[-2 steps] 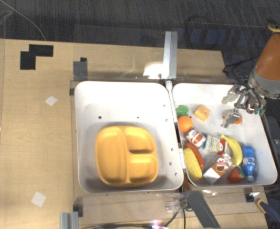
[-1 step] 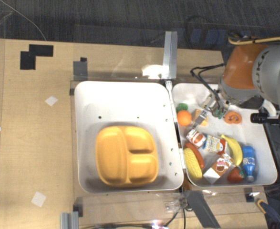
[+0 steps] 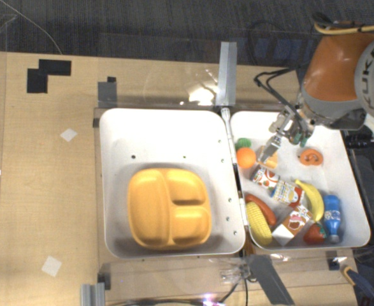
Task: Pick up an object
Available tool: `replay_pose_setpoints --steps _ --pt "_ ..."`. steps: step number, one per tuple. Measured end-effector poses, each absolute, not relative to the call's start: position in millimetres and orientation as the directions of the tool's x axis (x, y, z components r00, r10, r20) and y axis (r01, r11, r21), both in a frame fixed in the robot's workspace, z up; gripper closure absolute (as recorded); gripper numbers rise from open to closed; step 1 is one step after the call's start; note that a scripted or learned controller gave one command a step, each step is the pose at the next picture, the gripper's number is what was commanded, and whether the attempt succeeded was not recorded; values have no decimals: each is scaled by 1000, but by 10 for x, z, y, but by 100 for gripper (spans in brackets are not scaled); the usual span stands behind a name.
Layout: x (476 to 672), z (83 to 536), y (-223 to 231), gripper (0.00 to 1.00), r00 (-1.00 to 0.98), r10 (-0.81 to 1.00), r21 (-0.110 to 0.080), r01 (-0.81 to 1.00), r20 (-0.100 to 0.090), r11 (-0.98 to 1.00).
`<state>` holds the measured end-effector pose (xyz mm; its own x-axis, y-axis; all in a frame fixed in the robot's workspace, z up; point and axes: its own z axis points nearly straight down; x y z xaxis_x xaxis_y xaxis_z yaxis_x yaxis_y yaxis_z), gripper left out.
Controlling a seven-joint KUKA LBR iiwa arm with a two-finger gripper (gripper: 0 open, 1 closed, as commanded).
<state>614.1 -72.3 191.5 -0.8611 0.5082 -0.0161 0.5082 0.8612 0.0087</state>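
Tool (image 3: 271, 150) lowered into the right bin (image 3: 352, 171), beside the carrot (image 3: 244, 157) and above a small juice carton (image 3: 265, 178), positioned to pick from the pile; its opening cannot be told. A yellow divided plate (image 3: 169, 206) lies in the left bin (image 3: 148, 132).

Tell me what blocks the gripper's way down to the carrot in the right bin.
Nothing visible does. The gripper hangs just above and right of the carrot, which lies exposed by the divider. A small carton sits beside it.
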Motion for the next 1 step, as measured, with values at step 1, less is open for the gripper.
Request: replay_pose_setpoints --steps 1 --pt "6223 894 -1088 0 -765 643 7 643 -12 765"
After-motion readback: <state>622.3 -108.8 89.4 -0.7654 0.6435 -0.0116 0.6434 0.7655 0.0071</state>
